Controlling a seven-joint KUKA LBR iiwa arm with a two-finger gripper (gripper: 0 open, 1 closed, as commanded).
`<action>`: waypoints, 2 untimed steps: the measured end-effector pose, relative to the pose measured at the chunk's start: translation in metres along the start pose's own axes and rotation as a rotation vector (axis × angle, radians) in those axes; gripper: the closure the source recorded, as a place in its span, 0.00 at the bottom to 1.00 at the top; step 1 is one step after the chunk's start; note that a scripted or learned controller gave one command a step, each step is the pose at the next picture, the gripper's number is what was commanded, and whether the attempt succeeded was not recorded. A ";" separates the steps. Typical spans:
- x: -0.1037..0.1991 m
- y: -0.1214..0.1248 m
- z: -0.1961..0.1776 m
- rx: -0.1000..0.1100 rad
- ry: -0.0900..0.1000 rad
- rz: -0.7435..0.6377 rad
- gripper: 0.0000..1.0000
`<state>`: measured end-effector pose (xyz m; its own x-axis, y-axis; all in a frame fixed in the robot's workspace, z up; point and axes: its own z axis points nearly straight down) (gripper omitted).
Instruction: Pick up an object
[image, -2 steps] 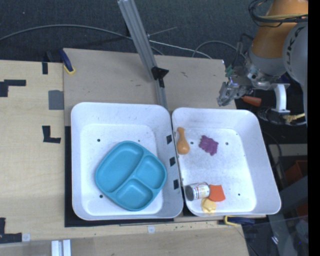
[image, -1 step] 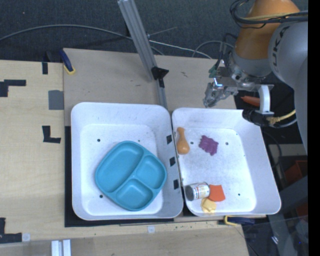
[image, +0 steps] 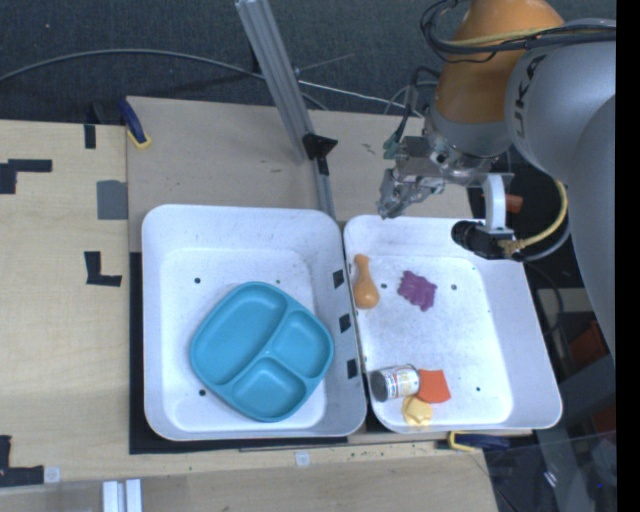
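Objects for picking all in right bin (image: 520, 330), on counter (image: 60, 330). Nearest camera: small metal can (image: 396, 382) lying on its side, touching orange block (image: 434, 385), with yellow piece (image: 417, 410) just beside both, tight against near wall. Farther in: purple lump (image: 418, 289) alone on open floor; orange gourd-shaped toy (image: 366, 284) close to wall shared with left bin (image: 160, 300). Blue divided plate (image: 262, 349) in left bin, tilted.

Risks, judged: near cluster likely to yield a double grab or a rolling can; gourd toy hugging wall, little finger room, possible wall strike; purple lump low, easy to skim over.

Jaws (image: 392, 203) hovering over far rim of right bin, near its far-left corner, pointing down, nothing between. Open or closed: cannot tell. Orange band and grey arm behind, entering from right, well apart from every object.
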<state>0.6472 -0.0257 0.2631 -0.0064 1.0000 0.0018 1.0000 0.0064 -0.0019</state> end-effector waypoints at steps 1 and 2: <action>0.050 0.000 0.014 0.001 -0.001 0.000 1.00; 0.094 -0.011 0.029 0.002 -0.001 0.001 1.00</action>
